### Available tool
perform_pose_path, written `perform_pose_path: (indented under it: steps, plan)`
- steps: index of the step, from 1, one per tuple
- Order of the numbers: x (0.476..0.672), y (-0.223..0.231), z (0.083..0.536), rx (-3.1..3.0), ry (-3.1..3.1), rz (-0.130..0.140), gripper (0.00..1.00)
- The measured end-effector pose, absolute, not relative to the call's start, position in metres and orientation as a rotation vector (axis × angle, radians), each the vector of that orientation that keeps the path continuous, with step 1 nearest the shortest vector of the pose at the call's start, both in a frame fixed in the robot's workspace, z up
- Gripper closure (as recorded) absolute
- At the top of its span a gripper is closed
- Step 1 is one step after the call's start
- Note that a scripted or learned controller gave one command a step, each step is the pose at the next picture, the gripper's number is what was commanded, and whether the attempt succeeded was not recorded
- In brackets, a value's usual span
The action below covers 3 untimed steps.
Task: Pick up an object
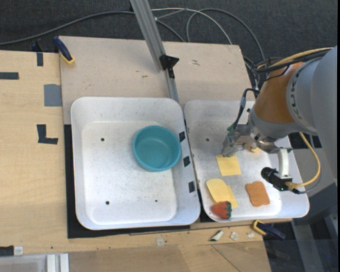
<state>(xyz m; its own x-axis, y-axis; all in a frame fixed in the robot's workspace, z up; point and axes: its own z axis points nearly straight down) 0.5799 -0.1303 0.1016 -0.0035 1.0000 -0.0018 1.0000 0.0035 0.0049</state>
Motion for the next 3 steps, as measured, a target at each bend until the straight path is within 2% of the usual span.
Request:
perform_pose_path:
  steps: [2, 3]
  plan:
    - [0.577, -0.129, 0.216, 2.217, 2.22, 0.004, 1.0]
    - [0.577, -0.08, 0.223, 2.215, 2.23, 0.002, 1.0]
